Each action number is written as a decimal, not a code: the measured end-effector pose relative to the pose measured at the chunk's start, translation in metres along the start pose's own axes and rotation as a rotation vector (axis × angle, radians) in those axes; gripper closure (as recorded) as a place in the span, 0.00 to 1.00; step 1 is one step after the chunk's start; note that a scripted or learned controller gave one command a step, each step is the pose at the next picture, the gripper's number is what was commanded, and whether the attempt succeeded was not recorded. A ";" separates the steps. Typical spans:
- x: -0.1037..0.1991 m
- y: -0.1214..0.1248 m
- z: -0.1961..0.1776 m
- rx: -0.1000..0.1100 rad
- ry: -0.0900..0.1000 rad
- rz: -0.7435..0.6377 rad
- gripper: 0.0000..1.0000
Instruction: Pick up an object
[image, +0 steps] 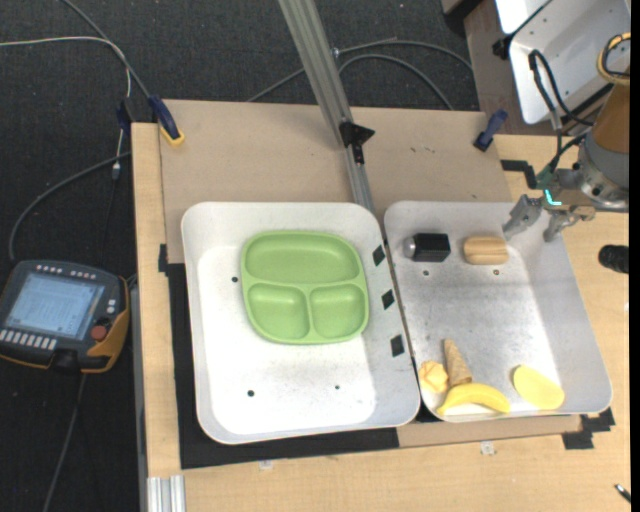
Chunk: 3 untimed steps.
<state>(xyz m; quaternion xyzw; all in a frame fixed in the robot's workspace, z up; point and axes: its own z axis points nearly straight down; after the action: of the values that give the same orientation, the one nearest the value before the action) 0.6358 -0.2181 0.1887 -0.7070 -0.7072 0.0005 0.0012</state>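
Observation:
My gripper (538, 220) hangs over the far right corner of the right bin (500, 310), fingers spread open with nothing between them. Just left of it lies a tan wooden block (485, 250), and further left a small black block (430, 246). At the bin's near edge sit a yellow banana (474, 399), an ice cream cone (456, 361), a pale yellow piece (433, 377) and a yellow round slice (538, 386).
A green three-compartment plate (304, 286) lies in the left bin (230, 400). A metal pole (330, 90) rises from between the bins at the back. A teach pendant (60, 315) rests off the bench at left.

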 end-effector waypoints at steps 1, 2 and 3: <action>0.000 0.001 -0.001 -0.003 -0.001 -0.001 0.00; 0.006 -0.001 0.042 0.002 0.001 -0.002 0.00; 0.011 -0.001 0.105 0.004 0.002 -0.002 0.00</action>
<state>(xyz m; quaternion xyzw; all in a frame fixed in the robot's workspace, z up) 0.6349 -0.2067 0.0841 -0.7063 -0.7079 0.0015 0.0033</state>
